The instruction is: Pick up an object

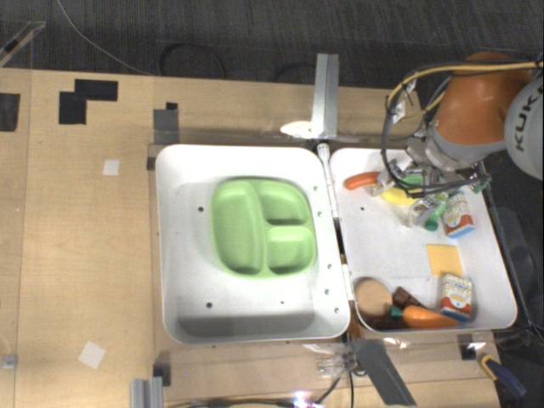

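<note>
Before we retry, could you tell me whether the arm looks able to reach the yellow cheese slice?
Probably yes: the cheese slice lies flat and apart, with open floor around it in the right bin.

The grey KUKA arm (518, 126) enters at the upper right of the frame; its orange band (476, 109) sits above the wrist; the gripper (422, 201) points down-left, low, just below the wrist.

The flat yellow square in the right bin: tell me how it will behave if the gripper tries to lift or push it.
The yellow square lies flat on the right bin floor, so fingers would probably struggle to get under its edges. It looks thin, likely light, and may slide when pushed. It rests in open floor, so sliding would meet little resistance. Stiffness cannot be judged.
</note>
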You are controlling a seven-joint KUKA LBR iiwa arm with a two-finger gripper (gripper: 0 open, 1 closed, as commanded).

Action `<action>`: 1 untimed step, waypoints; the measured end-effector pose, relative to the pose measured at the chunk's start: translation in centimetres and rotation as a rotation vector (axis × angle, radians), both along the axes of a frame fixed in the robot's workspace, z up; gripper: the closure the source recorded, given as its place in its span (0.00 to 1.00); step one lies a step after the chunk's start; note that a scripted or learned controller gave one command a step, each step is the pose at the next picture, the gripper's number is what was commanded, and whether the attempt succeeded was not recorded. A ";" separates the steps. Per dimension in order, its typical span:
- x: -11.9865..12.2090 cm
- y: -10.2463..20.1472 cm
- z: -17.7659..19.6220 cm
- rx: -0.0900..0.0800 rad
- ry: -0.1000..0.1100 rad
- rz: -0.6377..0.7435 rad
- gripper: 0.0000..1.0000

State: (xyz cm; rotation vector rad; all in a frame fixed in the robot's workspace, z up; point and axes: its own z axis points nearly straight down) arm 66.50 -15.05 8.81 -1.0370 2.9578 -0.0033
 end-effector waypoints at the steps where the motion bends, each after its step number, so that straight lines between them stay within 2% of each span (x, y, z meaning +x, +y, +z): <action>1: 0.5 0.2 1.6 0.003 -0.019 -0.003 1.00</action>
